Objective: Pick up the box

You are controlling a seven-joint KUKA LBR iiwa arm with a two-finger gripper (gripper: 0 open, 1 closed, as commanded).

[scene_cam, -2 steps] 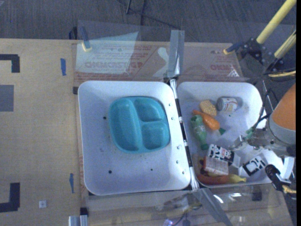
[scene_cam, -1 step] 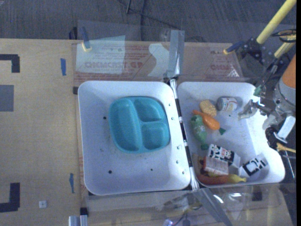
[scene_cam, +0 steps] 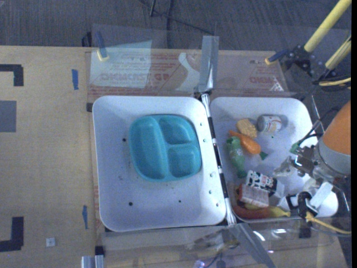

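Two white bins [scene_cam: 111, 205] on bench [scene_cam: 44, 149]

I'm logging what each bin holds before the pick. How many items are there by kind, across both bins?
Divided plate, teal: 1
Box, black-and-white printed: 1
Can: 1
Green bottle: 1
Toy carrot: 1
Yellowish round food piece: 1
Banana: 1
Total: 7, though items beneath the box are hard to tell apart.

Teal divided tray [scene_cam: 165, 147] in left bin [scene_cam: 111, 200], can [scene_cam: 270, 123], carrot [scene_cam: 247, 142], green bottle [scene_cam: 236, 155]
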